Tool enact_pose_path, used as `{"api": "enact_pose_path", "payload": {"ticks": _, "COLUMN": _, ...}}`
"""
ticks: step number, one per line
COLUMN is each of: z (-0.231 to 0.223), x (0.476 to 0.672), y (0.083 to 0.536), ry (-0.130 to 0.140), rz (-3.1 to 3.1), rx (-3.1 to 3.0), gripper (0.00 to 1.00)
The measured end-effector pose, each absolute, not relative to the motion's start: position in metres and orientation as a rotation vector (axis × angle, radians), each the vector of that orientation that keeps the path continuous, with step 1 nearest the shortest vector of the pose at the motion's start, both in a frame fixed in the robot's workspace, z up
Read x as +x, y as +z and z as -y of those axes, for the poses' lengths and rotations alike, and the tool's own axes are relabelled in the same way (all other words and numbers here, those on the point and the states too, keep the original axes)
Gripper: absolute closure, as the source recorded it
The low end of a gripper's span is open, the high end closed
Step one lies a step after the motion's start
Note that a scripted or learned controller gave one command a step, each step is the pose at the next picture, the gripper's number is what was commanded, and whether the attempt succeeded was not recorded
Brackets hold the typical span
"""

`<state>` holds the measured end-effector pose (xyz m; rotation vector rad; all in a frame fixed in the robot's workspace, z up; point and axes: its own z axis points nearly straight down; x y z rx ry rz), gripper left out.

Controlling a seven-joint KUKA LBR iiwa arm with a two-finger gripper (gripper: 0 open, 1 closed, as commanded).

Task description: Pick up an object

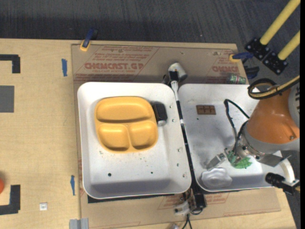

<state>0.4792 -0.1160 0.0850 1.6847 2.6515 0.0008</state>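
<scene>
My gripper [228,157] is low in the right bin [209,135], near its front right corner, under the orange band [271,125] of the arm. A small green object [242,162] lies right beside it, touching or nearly so. A white rounded object [217,177] rests just in front of the gripper by the bin's front wall. A brown segmented piece [206,110] lies farther back in the same bin. In the left bin [86,142] sit a yellow divided tray [126,123] and a small black object [159,112] against its right side.
A black cable [234,116] loops over the right bin towards the wrist. The ridge where the two bins meet [183,137] runs front to back. Yellow poles with black clamps [267,51] stand at the back right. Cardboard [114,63] lies under the bins.
</scene>
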Motion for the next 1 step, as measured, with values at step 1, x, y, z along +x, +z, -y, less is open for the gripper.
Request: {"api": "enact_pose_path", "payload": {"ticks": 1, "z": 0.1334, "x": 0.4798, "y": 0.1566, "ry": 0.001, "rz": -2.142, "rx": 2.295, "gripper": 0.00}}
